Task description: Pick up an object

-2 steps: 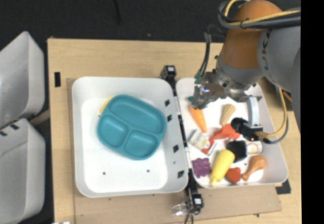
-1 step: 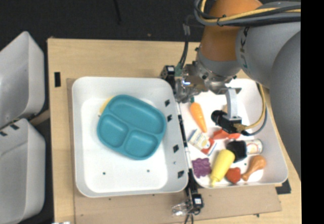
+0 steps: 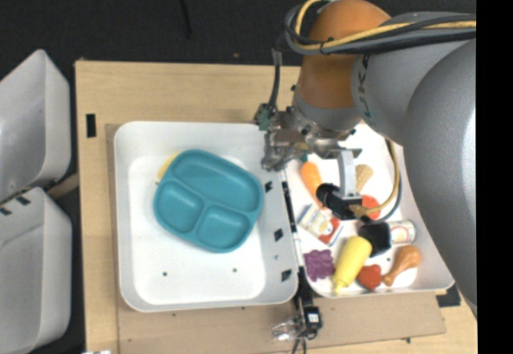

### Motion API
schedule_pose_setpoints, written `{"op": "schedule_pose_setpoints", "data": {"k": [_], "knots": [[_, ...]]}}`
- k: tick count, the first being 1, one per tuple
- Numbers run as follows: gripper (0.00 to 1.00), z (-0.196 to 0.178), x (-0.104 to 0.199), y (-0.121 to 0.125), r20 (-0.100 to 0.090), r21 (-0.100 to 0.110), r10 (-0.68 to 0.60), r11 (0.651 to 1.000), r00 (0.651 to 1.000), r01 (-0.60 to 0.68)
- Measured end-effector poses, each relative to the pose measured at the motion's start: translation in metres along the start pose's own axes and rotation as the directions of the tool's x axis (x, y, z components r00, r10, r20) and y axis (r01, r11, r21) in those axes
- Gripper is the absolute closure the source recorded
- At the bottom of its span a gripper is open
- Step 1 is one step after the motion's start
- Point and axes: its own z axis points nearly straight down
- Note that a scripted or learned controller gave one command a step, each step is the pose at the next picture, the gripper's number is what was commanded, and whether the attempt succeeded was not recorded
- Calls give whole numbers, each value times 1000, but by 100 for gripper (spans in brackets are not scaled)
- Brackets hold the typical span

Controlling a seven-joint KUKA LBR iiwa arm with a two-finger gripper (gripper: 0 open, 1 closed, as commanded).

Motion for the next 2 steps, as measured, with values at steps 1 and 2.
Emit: {"op": "schedule_pose_setpoints", "data": {"k": [1,2], "knots": [[100,-1,-6,5,1,-3,3,1000,1000,-3],[100,-4,-10,5,2,-4,4,1000,1000,-4]]}}
